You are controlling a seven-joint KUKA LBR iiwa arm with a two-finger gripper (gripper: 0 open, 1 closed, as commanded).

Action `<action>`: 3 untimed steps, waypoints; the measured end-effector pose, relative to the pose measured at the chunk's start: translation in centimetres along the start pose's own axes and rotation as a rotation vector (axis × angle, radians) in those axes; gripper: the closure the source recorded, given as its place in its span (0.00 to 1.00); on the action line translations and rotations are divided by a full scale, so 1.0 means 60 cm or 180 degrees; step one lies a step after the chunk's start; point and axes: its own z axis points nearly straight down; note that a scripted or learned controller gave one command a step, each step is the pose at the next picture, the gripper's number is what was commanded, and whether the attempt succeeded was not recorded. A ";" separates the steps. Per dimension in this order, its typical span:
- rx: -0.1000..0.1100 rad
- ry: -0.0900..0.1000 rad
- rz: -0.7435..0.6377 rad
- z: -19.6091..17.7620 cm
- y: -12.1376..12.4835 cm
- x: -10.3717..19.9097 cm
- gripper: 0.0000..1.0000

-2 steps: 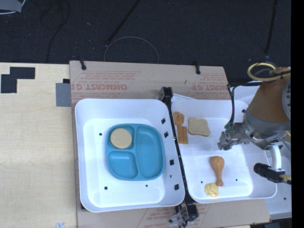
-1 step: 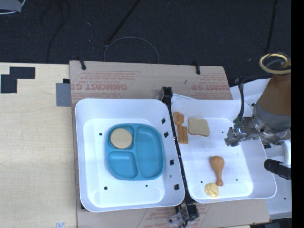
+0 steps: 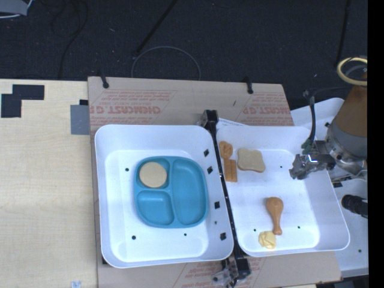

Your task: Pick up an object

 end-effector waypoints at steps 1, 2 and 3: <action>0.0017 0.0010 -0.0009 0.012 -0.002 0.079 1.00; 0.0016 0.0011 -0.0011 -0.005 -0.020 0.159 1.00; 0.0020 0.0011 -0.0014 0.004 -0.036 0.260 1.00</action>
